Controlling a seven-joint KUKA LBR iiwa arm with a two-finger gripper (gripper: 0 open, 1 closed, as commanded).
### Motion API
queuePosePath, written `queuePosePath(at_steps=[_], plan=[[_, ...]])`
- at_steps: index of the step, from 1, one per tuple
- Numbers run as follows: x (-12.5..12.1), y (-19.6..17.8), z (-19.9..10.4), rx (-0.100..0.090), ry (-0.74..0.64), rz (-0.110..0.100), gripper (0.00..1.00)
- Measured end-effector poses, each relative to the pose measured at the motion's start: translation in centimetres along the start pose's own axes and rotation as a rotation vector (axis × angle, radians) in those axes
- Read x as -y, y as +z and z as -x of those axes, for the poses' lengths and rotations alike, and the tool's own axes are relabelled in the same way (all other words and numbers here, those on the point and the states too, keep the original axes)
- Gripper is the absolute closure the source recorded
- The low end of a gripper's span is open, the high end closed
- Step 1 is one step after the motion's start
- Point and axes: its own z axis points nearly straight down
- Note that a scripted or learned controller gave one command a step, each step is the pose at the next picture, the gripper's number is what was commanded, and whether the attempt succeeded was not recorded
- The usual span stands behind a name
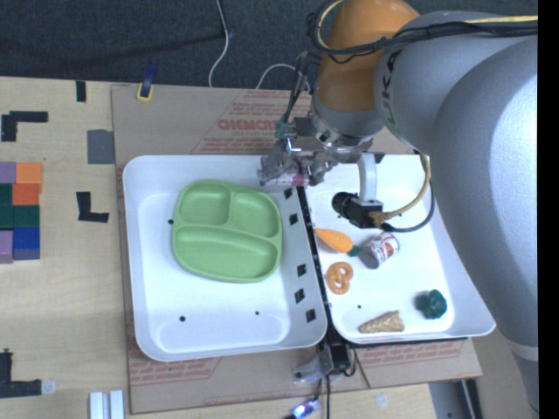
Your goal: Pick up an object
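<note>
Robotics lab; white bins point(140, 234) on cardboard-covered bench point(175, 120); cables; colour blocks point(22, 212).

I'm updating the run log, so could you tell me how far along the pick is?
Done: the gripper is over the far end of the divider between the bins. In hand: nothing visibly. Left: the carrot, pretzel, can and green plate all lie unlifted.

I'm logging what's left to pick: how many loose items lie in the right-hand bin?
5: carrot near the divider, can beside it, pretzel below, tan wedge at the front, dark green lump front right. The arm may hide more.
</note>
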Motion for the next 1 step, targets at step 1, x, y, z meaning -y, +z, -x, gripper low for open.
queuePosePath(at_steps=[1], plan=[[-0.22,0.43,-4.23,0.001,0.003,-0.001,1.0]])
